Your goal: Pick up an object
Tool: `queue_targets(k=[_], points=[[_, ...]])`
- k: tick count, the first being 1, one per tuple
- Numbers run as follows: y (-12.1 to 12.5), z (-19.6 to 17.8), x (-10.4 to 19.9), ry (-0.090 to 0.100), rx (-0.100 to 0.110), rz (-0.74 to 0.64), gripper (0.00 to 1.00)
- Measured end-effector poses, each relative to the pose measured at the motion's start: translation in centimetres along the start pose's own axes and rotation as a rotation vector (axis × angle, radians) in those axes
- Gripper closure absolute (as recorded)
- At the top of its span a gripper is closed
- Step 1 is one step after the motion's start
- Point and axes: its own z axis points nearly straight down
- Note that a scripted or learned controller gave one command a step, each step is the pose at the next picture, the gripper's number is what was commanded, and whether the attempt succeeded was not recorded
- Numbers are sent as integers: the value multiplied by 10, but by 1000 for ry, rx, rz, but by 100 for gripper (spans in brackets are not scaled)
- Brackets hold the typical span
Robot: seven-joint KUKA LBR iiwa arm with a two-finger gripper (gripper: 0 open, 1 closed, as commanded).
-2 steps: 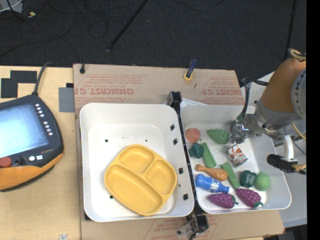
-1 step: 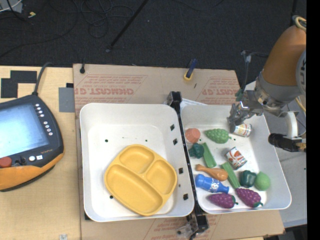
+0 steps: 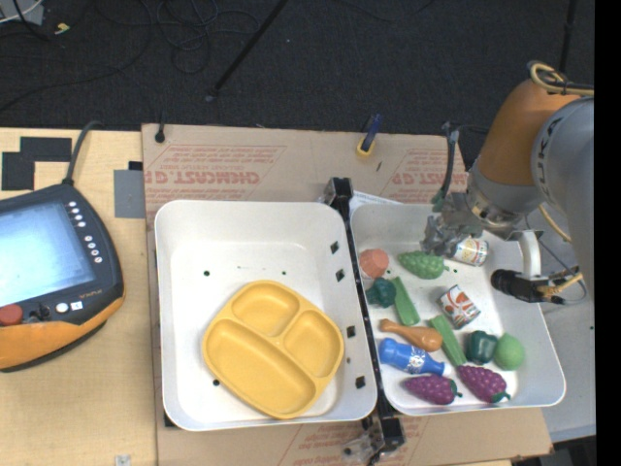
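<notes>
The surface [image 3: 107, 396] carries two white bins; the left bin [image 3: 194, 231] holds a yellow divided plate [image 3: 274, 348], the right bin [image 3: 543, 377] a crowd of toy foods. The arm [image 3: 529, 153] reaches over the right bin's far end, its hand [image 3: 444, 233] low beside a leafy green toy [image 3: 421, 264] and a small tin [image 3: 471, 251]. How far the hand is parted I cannot tell, and nothing shows clasped in it. To do this well, I judge it should centre squarely on one piece, clear of neighbours, before closing.
</notes>
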Motion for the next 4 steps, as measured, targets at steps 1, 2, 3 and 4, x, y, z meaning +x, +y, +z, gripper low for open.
queue_targets(k=[1,2,3,4], points=[[1,-16,0,-1,-5,-2,100],[-15,11,-22,-7,-22,3,100],[-18,19,-21,-7,-20,4,100],[-18,9,-23,-7,-20,6,100]])
